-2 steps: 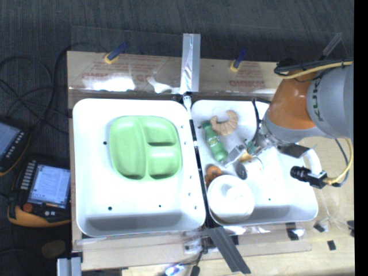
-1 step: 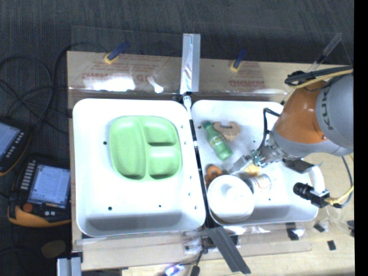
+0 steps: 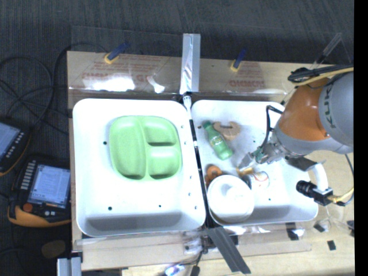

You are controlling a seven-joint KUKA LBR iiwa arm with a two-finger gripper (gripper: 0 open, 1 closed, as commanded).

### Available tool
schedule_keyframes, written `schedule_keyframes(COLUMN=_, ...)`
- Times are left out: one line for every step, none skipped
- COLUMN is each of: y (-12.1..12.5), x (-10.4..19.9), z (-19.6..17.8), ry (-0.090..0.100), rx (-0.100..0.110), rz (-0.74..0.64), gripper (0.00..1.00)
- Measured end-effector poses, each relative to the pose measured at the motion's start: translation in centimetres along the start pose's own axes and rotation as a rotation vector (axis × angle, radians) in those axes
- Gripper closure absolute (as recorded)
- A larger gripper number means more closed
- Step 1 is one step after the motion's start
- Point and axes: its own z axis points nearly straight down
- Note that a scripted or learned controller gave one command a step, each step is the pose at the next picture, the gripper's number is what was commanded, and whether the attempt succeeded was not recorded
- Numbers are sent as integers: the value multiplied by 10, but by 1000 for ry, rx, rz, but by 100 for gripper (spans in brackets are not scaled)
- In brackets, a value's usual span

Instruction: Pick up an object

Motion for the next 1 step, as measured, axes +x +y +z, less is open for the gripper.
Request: schedule_keyframes(y=52, x=73, z=-78, ry=17, rx=32, rz=114, gripper=100)
